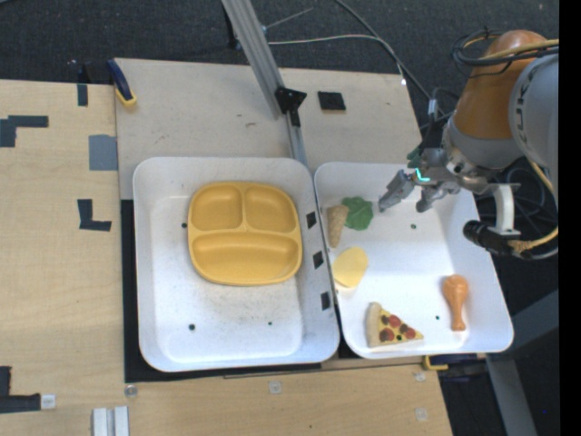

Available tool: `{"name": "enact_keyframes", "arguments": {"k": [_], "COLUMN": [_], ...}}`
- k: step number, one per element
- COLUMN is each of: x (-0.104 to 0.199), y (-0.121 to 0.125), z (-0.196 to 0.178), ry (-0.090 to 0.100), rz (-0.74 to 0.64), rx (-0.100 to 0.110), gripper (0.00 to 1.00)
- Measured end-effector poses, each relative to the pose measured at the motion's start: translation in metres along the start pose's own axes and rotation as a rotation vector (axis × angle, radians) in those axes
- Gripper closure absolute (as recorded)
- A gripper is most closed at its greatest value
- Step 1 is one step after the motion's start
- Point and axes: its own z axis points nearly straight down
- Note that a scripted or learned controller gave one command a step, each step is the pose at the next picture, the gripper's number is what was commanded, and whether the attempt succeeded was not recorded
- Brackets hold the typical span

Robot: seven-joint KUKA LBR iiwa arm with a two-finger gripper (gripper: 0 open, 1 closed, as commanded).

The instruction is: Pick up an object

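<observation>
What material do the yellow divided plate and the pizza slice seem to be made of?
The yellow divided plate looks like moulded plastic with a matte finish: even colour, soft rounded compartment ridges, no sharp glare. The pizza slice looks like toy food, probably plastic or rubber: flat painted-looking toppings and a smooth tan crust. The view cannot settle which.

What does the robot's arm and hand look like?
The arm is fat, round and grey, with a big orange band near the wrist. Black cables loop beside it. Its hand is small, dark grey metal with two thin fingers and a tiny green light on top.
</observation>
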Motion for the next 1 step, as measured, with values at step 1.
{"name": "enact_keyframes", "arguments": {"k": [1], "x": [0.0001], "y": [0.0013], "z": [-0.0022], "ry": [-0.001], "rz": [-0.001], "rx": [-0.005], "gripper": [0.00]}}
